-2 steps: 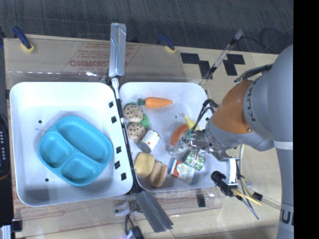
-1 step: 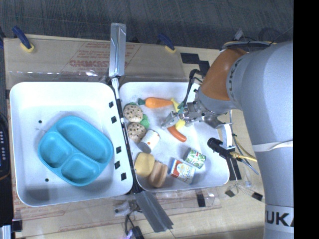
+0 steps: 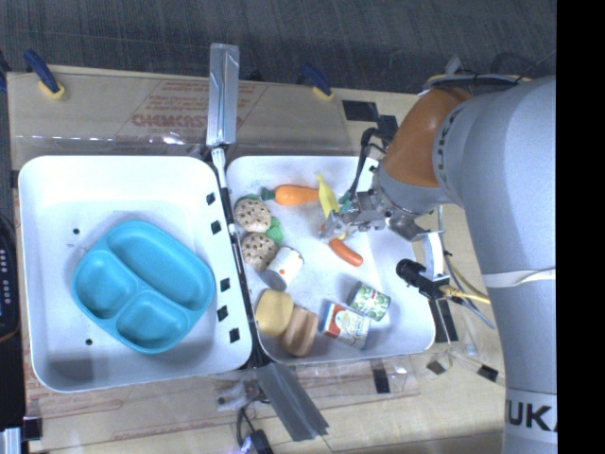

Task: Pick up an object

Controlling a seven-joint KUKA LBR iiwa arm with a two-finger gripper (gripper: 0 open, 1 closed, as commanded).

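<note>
Claw (image 3: 342, 223) low in the right bin (image 3: 406, 343), centre-right of frame; finger state cannot be told. Small orange carrot (image 3: 345, 252) lies just below it, apparently touching or nearly so. Yellow banana (image 3: 327, 197) and larger carrot (image 3: 296, 195) just up-left. Two cans (image 3: 357, 314) toward the lower edge. Left bin (image 3: 38, 253) holds a blue divided tray (image 3: 144, 284).
</note>
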